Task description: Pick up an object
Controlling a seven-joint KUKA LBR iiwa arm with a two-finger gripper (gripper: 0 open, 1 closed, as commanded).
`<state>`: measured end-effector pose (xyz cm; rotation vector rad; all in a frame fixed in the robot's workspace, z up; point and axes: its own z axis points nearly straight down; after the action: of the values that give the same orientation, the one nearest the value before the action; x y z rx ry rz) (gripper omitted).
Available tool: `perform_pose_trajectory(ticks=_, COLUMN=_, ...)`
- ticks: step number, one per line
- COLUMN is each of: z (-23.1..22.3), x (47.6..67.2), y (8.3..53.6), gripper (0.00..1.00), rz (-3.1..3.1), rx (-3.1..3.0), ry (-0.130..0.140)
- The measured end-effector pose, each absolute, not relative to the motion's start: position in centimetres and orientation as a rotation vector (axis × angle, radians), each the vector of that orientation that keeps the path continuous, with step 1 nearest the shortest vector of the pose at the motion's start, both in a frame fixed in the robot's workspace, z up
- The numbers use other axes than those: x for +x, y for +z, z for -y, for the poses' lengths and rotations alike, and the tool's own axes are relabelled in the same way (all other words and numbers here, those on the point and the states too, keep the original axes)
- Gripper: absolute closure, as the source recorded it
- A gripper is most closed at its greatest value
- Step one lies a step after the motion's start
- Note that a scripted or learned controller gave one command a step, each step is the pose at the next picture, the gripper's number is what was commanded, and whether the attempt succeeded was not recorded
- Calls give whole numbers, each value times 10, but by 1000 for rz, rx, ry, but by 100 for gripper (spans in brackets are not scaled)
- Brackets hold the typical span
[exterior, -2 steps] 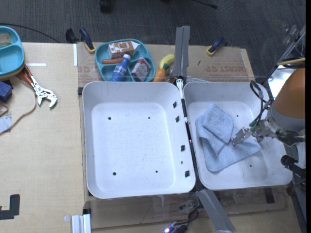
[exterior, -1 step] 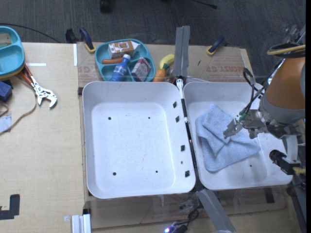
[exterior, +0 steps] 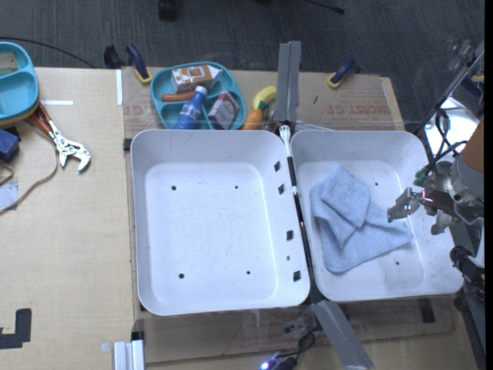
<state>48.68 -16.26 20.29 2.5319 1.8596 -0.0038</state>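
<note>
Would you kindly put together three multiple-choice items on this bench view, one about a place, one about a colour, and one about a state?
1. Where does the cloth lie?
A. In the right bin
B. In the left bin
C. On the floor

2. What colour is the tray of small items behind the bins?
A. Red
B. Teal
C. Black

3. How does the cloth lie?
A. Rolled into a tight tube
B. Spread flat in one layer
C. Crumpled, with folds overlapping

Answers:
1. A, the cloth rests on the floor of the right bin, near the gripper.
2. B, its rim and dividers are teal.
3. C, several flaps lie one over another.
</note>
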Motion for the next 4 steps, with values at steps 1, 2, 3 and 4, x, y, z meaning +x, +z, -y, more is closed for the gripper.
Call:
perform_pose_trajectory(ticks=1, z=109, x=483, y=91, gripper=0, rz=-1983, rx=2438, ry=-2)
perform_pose_trajectory(ticks=2, z=156, x=509, y=144, gripper=0, rz=-2045, rx=2385, ry=-3)
perform_pose_trajectory(ticks=3, z=106, x=478, y=91, gripper=0, rz=-2277, rx=2169, ry=-3)
perform_pose_trajectory(ticks=4, z=107, x=478, y=99, gripper=100, rz=-2272, rx=2174, ry=-4)
